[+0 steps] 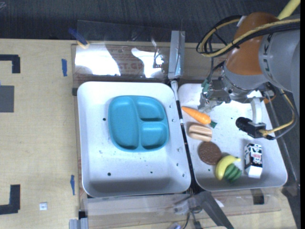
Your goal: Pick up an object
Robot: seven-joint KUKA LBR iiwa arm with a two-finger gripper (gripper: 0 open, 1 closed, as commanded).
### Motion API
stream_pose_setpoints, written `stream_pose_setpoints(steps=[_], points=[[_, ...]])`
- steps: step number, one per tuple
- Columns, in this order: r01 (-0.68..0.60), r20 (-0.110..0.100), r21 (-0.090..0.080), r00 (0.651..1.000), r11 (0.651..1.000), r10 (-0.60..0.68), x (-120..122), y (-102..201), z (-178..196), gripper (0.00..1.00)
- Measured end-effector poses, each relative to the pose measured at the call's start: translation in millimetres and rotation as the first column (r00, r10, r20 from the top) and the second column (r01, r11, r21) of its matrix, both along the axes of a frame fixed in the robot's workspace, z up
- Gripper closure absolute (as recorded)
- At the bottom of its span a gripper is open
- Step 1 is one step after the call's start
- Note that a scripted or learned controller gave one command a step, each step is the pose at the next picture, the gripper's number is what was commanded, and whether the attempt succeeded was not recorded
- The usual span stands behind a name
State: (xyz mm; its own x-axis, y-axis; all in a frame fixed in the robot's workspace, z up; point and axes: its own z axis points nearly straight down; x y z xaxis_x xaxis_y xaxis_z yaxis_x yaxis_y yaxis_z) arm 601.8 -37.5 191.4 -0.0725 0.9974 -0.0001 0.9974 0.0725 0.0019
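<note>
Arm (267, 46): grey with an orange band, it reaches in from the right and hangs over the far end of the right bin.
Left bin (90, 171): white and shallow, well to the left of the jaws, with the divider wall between.
Right bin (271, 175): the jaws hover above its far left corner.
Blue tray (139, 122): a sectioned plate lying in the left bin, left of the jaws and a bit nearer me.
Gripper (208, 97): pointing down; whether the jaws stand open or closed I cannot tell from here, and I see nothing between them.
Carrot (196, 115): orange, lying just below the jaws, close beside them.
Hot dog (199, 131): next past the carrot.
Cookie (209, 152): brown and round, farther on.
Banana toy (227, 168): yellow and green, near the bin's front.
Milk carton (253, 160): well to the right of the jaws, at the front.
</note>
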Motion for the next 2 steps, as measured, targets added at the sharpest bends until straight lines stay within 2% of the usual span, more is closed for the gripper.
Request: stream_pose_setpoints(steps=[1,2], points=[[0.0,0.0,0.0,1.0,1.0,0.0,0,0,0,0.0],[-0.008,0.0,-0.001,1.0,1.0,0.008,24,-10,-7,0.0]])
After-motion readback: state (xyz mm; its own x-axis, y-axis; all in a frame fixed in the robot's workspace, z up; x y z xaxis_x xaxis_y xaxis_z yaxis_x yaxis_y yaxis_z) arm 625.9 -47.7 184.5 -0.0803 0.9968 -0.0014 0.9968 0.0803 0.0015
